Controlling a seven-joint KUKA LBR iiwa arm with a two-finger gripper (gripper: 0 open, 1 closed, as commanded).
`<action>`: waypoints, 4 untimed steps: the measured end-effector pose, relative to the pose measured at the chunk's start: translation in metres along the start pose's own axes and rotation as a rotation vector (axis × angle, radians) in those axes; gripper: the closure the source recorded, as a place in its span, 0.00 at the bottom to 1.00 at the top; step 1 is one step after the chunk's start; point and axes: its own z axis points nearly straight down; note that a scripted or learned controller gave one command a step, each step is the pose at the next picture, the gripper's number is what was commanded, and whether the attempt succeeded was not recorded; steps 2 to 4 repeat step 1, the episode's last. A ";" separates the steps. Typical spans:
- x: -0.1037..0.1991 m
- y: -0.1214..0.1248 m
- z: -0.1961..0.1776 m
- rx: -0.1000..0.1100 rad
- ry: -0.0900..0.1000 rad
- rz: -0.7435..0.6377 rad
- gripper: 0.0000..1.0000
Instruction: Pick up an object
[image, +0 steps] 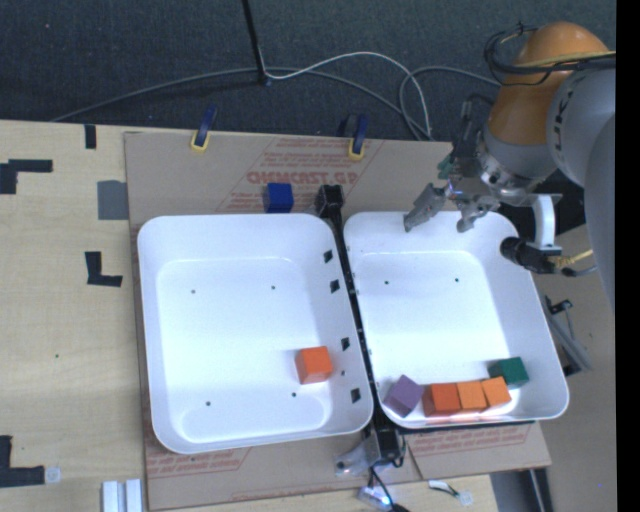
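Observation:
My gripper (446, 213) hangs over the far rim of the right bin (520, 300), its two grey fingers (420, 212) spread apart with nothing between them. An orange cube (314, 364) lies in the left bin (160, 330), toward its near right corner. Along the right bin's near wall sit a purple block (403, 395), two orange blocks (455, 397) side by side, and a green block (510, 372). All of them are far from the gripper.
A blue cube (279, 196) rests on the cardboard behind the left bin. A black divider with clips (345, 300) runs between the bins. Cables (330, 68) trail across the dark floor at the back.

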 end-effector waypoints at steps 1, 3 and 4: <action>0.019 -0.016 0.025 0.002 0.000 0.022 0.00; 0.019 -0.016 0.025 0.002 0.000 0.022 0.00; 0.019 -0.016 0.025 0.002 0.000 0.022 0.00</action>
